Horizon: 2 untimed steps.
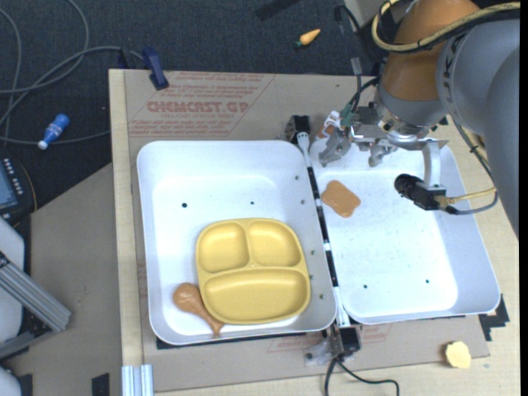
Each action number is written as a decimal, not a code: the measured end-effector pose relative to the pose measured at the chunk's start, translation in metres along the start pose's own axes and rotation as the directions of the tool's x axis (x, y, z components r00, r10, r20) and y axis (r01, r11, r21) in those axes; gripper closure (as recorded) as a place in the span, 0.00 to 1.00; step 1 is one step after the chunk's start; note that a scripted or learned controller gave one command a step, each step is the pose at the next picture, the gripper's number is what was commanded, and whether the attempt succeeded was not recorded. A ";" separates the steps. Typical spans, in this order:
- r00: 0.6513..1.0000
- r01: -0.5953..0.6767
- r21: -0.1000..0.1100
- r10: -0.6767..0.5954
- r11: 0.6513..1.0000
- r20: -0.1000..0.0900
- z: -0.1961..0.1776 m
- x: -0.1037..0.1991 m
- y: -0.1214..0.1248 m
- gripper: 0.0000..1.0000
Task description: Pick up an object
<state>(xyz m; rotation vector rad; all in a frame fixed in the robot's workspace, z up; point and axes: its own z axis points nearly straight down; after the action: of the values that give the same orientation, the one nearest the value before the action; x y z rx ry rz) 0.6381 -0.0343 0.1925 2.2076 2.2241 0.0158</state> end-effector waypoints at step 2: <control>1.000 -0.009 0.017 0.009 1.000 0.001 0.007 -0.028 -0.032 0.00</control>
<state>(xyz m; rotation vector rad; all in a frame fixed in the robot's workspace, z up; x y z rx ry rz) 0.6063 -0.0621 0.1847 2.2260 2.2219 -0.0042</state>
